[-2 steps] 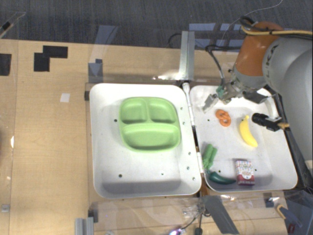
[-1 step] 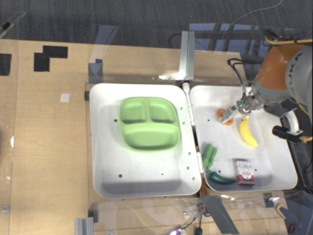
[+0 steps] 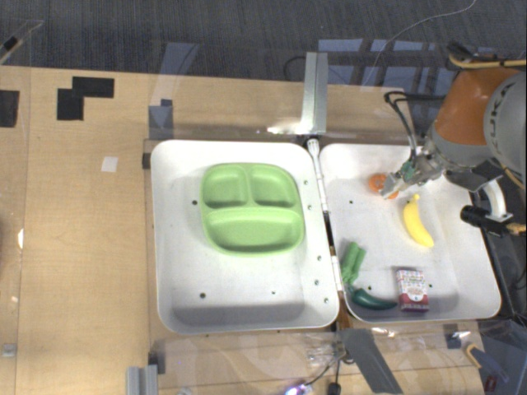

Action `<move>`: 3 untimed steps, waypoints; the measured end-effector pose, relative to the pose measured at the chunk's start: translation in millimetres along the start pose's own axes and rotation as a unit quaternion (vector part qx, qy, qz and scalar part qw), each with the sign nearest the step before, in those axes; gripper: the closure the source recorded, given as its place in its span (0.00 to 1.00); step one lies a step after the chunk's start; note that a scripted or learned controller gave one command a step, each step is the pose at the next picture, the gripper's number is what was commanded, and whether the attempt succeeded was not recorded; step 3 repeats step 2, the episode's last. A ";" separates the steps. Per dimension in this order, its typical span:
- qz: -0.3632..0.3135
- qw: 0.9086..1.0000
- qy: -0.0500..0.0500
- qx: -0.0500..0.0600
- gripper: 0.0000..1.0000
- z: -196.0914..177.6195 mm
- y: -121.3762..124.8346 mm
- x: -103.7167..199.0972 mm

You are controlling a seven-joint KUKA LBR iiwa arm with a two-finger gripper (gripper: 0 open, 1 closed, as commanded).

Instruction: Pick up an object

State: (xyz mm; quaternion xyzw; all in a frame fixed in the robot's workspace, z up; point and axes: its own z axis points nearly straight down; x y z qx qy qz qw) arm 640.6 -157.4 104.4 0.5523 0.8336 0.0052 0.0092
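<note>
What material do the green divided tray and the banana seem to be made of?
Green divided tray: probably moulded plastic, matte to satin, judging by its uniform colour and soft rounded compartment edges. Banana: smooth, evenly yellow; it looks like a plastic toy, but real fruit cannot be ruled out.

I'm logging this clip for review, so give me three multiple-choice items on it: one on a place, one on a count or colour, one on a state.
1. Where does the green tray lie?
A. left bin
B. right bin
C. on the bench outside the bins

2. What colour is the banana?
A. red
B. yellow
C. blue

3. Where is the gripper?
A. above the left bin
B. outside both bins
C. low in the right bin, next to the orange object

Key: 1 A, the tray sits in the middle of the left bin. 2 B, the banana is plainly yellow. 3 C, the gripper is down in the right bin, right at the orange object.
</note>
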 end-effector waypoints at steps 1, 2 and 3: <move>0.066 0.998 0.002 0.017 1.00 12.2 36.4 34.3; 0.059 0.998 0.003 0.005 1.00 -83.4 44.7 86.4; 0.059 0.998 0.003 0.005 1.00 -83.4 44.7 86.4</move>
